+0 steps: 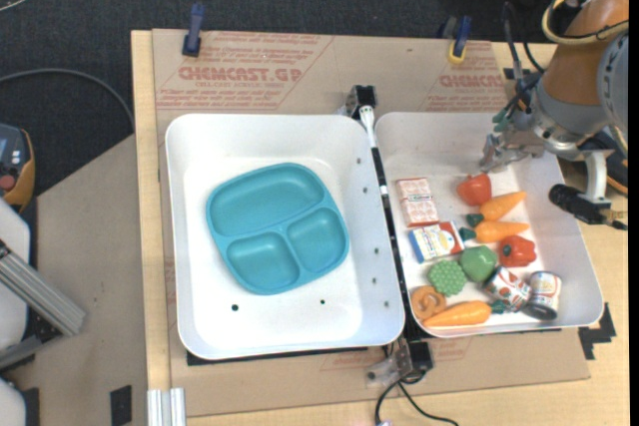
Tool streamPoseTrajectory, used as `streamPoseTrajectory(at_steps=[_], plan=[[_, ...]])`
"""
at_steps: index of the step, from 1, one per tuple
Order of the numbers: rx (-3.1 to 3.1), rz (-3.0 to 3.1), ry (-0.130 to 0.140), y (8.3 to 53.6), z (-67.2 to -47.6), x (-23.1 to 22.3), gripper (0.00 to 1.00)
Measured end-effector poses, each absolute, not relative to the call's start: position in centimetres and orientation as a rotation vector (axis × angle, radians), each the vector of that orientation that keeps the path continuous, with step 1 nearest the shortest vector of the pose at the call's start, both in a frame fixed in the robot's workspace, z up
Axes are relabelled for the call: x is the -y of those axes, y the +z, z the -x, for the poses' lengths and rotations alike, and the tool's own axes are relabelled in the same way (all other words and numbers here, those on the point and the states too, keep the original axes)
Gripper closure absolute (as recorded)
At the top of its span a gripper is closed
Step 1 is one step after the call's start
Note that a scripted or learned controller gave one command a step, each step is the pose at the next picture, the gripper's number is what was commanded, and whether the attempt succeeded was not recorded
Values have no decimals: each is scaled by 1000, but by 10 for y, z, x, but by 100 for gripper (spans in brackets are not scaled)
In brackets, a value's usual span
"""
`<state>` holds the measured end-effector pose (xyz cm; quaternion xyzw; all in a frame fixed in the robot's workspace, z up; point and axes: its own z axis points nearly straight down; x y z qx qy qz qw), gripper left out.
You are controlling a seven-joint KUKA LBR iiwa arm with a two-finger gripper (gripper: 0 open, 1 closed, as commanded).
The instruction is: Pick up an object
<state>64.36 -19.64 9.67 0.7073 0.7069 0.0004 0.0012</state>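
Arm point(589, 65): grey rounded casing, orange band at upper segment. Black cables run alongside. Gripper point(496, 153): small grey metal fingers, detail possibly blurred by distance.

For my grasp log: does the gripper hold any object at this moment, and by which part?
Nothing is held. The gripper hangs over the right bin, above and right of the red tomato, with no object between its jaws.
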Motion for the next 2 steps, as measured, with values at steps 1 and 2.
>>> streamPoseTrajectory(at_steps=[1,2], plan=[[-2220,-2221,0,96,-643,196,0],[-2230,-2218,1,84,-650,131,0]])
